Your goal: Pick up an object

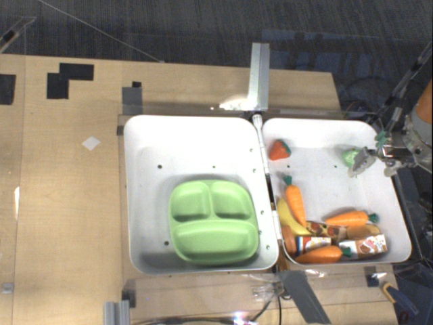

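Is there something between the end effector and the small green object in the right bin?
Nothing visible stands between them. The end effector is at the right bin's far right side, right beside the small green object. The strawberry and carrots lie away to the left and front.

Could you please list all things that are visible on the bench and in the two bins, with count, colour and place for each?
bins: 2, white, side by side on the bench
divided plate: 1, light green, in the left bin, toward its near side
strawberry: 1, red with green top, right bin, far left corner
carrots: 3, orange with green tops, right bin, near side
banana: 1, yellow, right bin, along its left wall
bottle: 1, white and red label with green cap, lying in the right bin, near edge
small green object: 1, light green, right bin, far right, beside the gripper; kind unclear
gripper: 1, grey, over the right bin's far right part
arm: 1, grey with orange band, at the right edge
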`<move>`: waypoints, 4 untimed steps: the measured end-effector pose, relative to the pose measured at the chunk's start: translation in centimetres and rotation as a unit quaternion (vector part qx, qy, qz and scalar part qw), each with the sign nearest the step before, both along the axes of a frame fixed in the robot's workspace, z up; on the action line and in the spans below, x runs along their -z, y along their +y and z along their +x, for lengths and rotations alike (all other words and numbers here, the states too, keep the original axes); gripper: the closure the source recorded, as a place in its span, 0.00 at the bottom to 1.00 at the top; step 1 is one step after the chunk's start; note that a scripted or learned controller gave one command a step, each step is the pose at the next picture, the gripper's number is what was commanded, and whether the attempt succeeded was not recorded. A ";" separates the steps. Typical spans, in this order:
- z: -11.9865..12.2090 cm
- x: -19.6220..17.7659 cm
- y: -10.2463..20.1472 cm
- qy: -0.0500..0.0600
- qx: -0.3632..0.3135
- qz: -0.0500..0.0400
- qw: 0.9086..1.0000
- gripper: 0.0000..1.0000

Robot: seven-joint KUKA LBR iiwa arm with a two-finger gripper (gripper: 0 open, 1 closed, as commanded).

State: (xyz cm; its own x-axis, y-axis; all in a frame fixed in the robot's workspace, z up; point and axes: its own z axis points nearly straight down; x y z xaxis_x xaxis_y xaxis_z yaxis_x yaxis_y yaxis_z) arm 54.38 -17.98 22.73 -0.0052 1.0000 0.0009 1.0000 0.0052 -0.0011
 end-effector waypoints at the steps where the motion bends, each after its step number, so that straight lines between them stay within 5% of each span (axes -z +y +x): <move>1: -0.5 12.8 8.4 0.000 -0.108 0.000 0.994 0.00; 2: -3.9 10.9 8.7 0.001 0.004 0.000 1.000 0.00; 3: 0.1 4.5 13.4 0.000 -0.073 0.000 0.997 0.00; 4: -1.4 11.9 9.3 0.001 -0.146 0.000 0.989 0.00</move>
State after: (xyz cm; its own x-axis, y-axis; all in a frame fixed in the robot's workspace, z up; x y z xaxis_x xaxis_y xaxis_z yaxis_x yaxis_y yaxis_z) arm 52.98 -8.72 10.87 -0.2932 0.9561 0.0018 0.9560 0.2932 -0.0023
